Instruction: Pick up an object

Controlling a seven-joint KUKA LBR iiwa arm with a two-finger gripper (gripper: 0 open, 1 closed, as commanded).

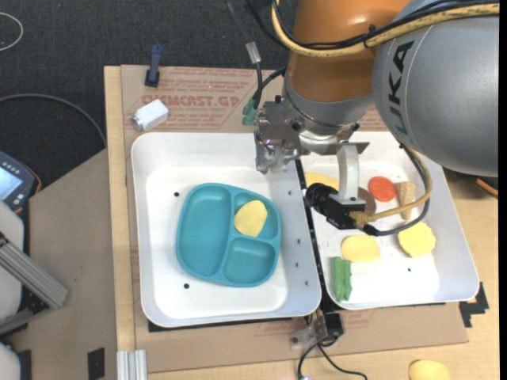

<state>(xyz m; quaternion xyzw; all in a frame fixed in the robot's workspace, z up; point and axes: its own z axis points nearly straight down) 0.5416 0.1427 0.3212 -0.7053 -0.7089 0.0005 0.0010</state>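
Item one: a pale yellow rounded piece [251, 218] that I see lying in the upper right compartment of a teal plastic divided plate [210, 236], which sits in the left shallow white bin [154, 212]. The plate's other compartments are bare, and bare white floor rings the plate out to every bin wall.

Item two: the right shallow white bin [444, 279], holding a green stick-shaped piece [341, 279] at its near left corner, two yellow rounded lumps [361, 248] [417, 240], an orange-red round piece [382, 188] and a tan sliver [406, 193] towards the far side.

Item three: the grey arm with its orange band [341, 30], reaching in from the right and hanging over the rim between the bins. The two-finger gripper [273, 161] is at the left bin's far right corner; I cannot tell how it is set.
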